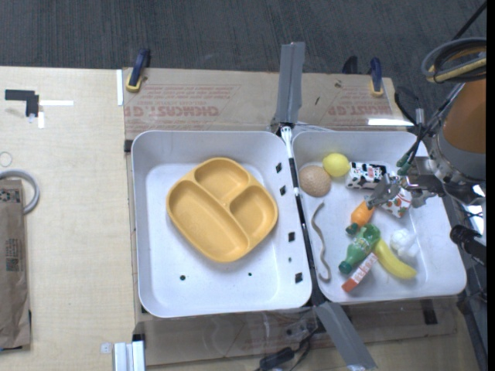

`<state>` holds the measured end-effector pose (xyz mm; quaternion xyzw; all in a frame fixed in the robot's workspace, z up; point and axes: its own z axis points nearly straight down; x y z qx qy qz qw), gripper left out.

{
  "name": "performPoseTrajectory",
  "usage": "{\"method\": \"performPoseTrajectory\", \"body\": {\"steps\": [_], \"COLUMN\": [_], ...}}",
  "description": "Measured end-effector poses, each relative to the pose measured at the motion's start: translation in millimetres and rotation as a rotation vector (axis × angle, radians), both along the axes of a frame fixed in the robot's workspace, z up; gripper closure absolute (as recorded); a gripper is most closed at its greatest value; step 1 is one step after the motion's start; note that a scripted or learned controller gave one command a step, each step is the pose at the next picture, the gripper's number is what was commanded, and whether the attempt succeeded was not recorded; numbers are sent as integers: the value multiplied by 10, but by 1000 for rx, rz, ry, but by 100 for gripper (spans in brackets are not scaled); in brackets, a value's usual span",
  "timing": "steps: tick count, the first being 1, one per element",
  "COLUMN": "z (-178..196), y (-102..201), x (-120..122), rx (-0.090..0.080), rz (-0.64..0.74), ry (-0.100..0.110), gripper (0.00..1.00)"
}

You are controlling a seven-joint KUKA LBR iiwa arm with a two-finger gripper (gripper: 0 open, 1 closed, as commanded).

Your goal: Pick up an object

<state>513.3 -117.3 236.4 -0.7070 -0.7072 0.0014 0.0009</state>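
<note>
Camera view | gripper (393, 195) at right bin's (456, 284) upper right, finger state unreadable (cluttered) | red-white carton (399, 202) directly beneath | toy carrot (360, 212) just lower left, long axis slanting toward frame's lower left

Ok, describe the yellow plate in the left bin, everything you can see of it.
The yellow plate is a rounded, matte, plastic-looking dish split by raised ridges into three compartments, two smaller and one larger. Nothing lies in them. It lies flat, right side up, turned at an angle, near the middle of the left bin. It touches only the bin floor, well away from the bin's walls.
</note>
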Motion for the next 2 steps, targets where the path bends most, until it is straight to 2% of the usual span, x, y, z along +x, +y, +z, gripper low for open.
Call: {"method": "performPoseTrajectory", "body": {"steps": [1,2], "z": [-1270,-1454], "y": [20,-446], "x": [-143,281], "rx": [0,0], "rz": [-76,-45], "ry": [0,-2], "gripper": [0,0]}}
